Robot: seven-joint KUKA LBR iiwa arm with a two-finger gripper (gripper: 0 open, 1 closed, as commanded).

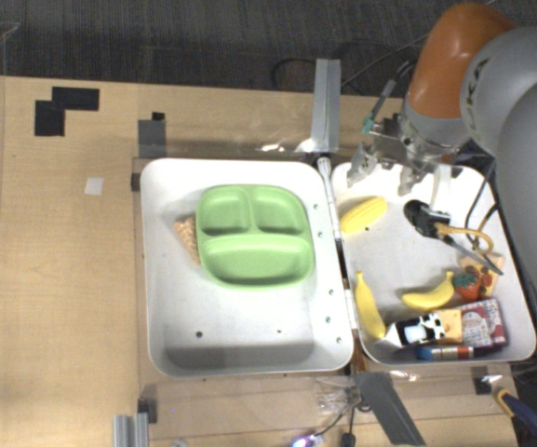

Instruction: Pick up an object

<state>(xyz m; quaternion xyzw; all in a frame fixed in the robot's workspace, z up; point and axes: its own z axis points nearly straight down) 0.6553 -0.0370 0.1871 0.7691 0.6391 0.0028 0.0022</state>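
Sitting left to right are the green tray (252, 234) in the left bin (166, 277), then the corn (363, 214) at the right bin's (519, 329) near-left wall. The claw (386, 169) hangs spread just above it, holding nothing. The corn looks light, stiff and smooth, best pinched across its middle.

A pale wooden bench (54, 277) carries two shallow white bins, the left bin (240, 329) and the right bin (389, 250), touching side by side. Black tape patches (63, 108) sit near the bench's far-left corner, with a small white tag (94, 186) nearer. A grey metal post (326, 101) stands at the bins' far edge. Beyond the bench lies dark carpet (156, 17).
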